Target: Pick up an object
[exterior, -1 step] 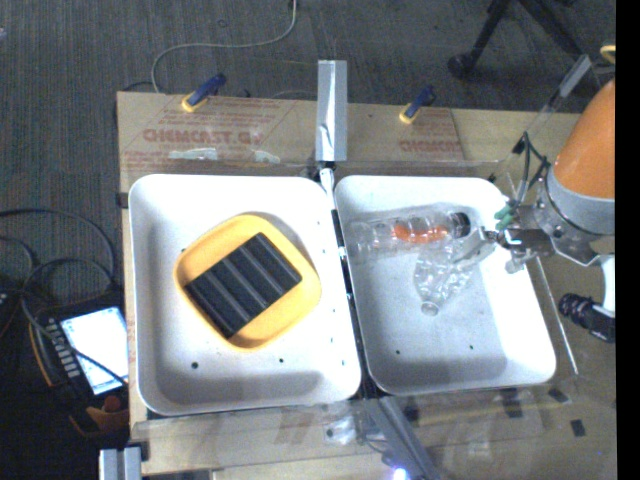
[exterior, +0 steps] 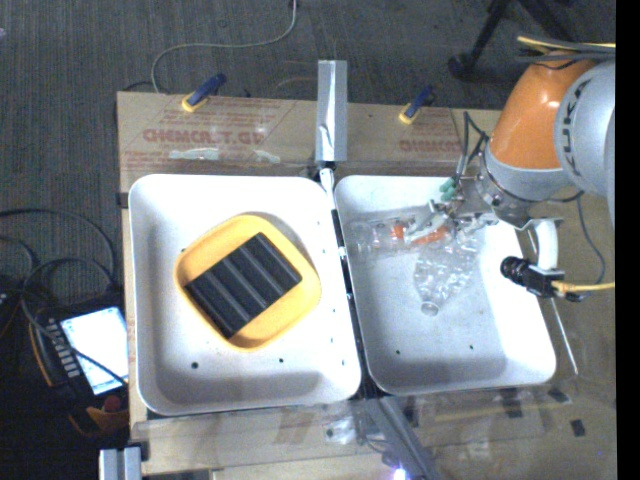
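Camera view: cardboard-topped bench (exterior: 220,133), grey carpet (exterior: 80,28).

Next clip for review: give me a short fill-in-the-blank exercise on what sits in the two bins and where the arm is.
1. The yellow object with a black ribbed top lies in the ____ bin as the camera sees it.
2. The clear plastic bottles lie in the ____ bin.
3. The gripper is over the ____ edge of the right bin, near the bottles.
4. Two clamps with ____ handles hold the cardboard behind the bins.

Missing words: left; right; far; blue
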You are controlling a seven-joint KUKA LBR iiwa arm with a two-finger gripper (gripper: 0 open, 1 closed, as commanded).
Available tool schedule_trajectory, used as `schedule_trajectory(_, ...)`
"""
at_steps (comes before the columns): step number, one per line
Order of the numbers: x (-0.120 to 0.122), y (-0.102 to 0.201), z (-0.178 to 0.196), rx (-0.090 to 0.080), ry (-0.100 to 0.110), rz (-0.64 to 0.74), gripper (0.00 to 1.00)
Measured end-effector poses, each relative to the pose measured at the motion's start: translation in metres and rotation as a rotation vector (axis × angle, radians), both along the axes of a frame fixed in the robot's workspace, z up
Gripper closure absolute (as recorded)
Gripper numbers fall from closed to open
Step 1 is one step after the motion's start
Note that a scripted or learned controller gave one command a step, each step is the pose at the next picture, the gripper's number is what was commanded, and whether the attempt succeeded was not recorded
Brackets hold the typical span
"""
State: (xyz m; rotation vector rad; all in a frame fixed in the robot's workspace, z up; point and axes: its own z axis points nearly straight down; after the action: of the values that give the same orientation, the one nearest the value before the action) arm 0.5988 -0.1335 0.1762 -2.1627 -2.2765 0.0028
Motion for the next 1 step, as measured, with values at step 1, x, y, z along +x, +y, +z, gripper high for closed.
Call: schedule_trajectory(1, 0.0289, -0.018, -0.0251, -0.008, -0.041, 0.006, 0.0)
